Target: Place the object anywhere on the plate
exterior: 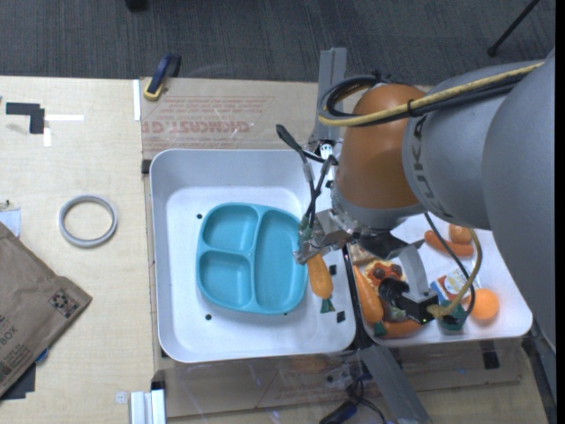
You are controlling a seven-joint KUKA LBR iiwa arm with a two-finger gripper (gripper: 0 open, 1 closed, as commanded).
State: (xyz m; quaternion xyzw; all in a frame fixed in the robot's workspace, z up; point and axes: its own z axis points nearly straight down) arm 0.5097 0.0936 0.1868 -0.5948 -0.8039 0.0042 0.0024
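Note:
A teal plate (250, 259) with three compartments lies in the left white bin (177, 237). My gripper (311, 247) hangs just past the plate's right rim, under the orange wrist band. It is shut on the top end of an orange carrot-shaped object (320, 277). The carrot points down, just off the plate's right edge, over the bin floor beside the wall between the two bins.
The right bin (512, 321) holds several orange toy foods, among them another carrot (368, 299) and a round orange (485, 304). On the bench to the left lie a tape ring (88, 220) and a cardboard box (31, 312). A blue-and-yellow tool (161, 75) lies at the back.

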